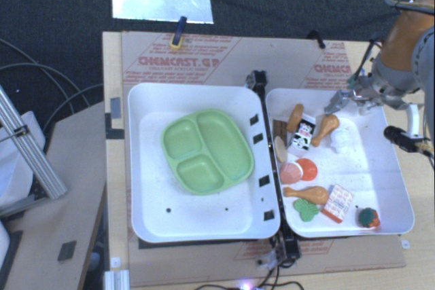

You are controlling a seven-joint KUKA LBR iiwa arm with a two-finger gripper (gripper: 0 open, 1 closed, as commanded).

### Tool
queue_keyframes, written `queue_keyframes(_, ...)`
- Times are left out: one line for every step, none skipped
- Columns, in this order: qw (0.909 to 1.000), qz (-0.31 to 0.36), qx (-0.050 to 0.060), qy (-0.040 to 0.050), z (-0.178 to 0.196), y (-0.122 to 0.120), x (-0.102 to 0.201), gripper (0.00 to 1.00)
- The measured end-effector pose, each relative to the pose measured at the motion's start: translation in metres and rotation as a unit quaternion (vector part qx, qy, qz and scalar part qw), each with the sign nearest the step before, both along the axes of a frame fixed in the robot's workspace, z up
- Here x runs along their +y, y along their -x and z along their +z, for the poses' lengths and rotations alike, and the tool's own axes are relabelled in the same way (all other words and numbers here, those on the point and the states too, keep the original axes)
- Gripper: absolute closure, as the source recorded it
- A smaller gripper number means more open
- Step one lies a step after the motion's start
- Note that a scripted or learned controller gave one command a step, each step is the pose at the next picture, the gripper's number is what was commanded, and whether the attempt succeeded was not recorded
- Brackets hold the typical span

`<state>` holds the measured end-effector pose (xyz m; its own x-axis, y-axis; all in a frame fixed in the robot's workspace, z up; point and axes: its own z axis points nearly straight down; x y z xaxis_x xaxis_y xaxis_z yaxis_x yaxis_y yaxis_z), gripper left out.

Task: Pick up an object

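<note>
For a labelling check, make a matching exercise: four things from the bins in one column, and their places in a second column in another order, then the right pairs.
Things:
1. light green three-compartment plastic tray
2. red-and-white printed flat card
3. red-and-green round toy fruit
4. black-and-white spotted small box

Places:
A. near right corner of the right bin
B. upper left part of the right bin
C. middle of the left bin
D. near edge of the right bin, beside a tan toy drumstick

Pairs: 1-C, 2-D, 3-A, 4-B
</note>
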<state>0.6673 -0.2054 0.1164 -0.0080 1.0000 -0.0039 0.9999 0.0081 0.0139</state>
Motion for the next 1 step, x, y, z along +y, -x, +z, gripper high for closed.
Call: queue_keyframes(1.0,-0.003,0.006,-0.0015,-0.0324,0.0115,-0.0005,0.0)
